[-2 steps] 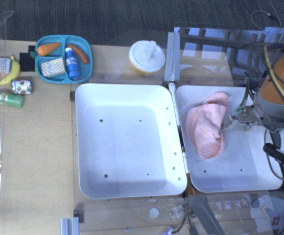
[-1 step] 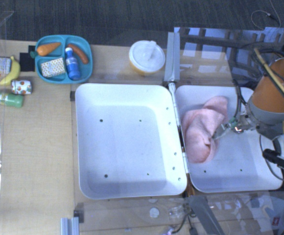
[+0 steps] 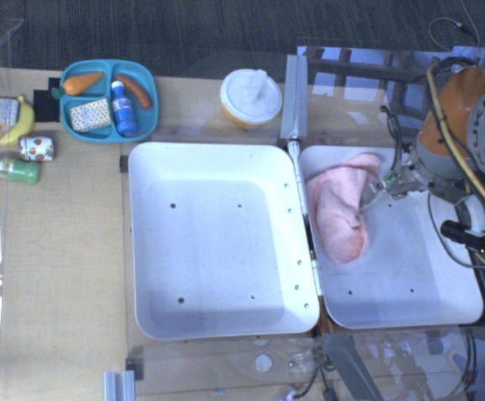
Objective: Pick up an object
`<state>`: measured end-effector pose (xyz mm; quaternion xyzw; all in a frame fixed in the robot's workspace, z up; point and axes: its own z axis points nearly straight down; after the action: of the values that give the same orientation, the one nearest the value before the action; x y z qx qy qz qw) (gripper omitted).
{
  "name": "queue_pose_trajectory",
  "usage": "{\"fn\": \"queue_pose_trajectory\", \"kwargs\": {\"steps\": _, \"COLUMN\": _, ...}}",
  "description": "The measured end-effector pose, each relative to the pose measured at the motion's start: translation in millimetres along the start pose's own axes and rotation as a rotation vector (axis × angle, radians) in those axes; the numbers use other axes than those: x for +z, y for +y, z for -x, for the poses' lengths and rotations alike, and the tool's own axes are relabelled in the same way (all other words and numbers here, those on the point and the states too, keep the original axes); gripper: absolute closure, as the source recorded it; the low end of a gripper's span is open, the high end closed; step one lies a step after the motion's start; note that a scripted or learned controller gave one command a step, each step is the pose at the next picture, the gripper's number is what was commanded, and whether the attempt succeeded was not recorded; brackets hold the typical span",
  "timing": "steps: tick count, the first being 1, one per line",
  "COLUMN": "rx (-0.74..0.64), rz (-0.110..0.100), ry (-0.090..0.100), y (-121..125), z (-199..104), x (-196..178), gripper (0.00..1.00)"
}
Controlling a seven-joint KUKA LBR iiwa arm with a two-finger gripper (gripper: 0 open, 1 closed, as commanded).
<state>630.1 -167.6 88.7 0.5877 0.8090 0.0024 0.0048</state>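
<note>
A crumpled pink cloth (image 3: 340, 207) lies in the upper left part of the right white bin (image 3: 418, 299). My gripper (image 3: 371, 197) reaches in from the right and sits low at the cloth's right edge, touching or just over it. Its tip is thin and dark against the cloth. The grey arm with its orange band (image 3: 456, 107) rises at the far right.
The left white bin (image 3: 217, 307) sits beside the right one, with a metal divider between them. Behind the bins stand a white lidded cup (image 3: 252, 97) and a blue tray (image 3: 109, 101) of toy food. A banana, a can and a green bottle lie at far left.
</note>
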Motion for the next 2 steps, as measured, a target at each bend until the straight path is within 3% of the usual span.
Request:
{"fn": "queue_pose_trajectory", "kwargs": {"steps": 1, "rx": -0.17, "rz": 0.002, "ry": 0.0, "y": -16, "z": -59, "x": -1, "gripper": 0.0}}
{"fn": "queue_pose_trajectory", "kwargs": {"steps": 2, "rx": 0.23, "rz": -0.001, "ry": 0.001, "y": 37, "z": -61, "x": 1, "gripper": 0.0}}
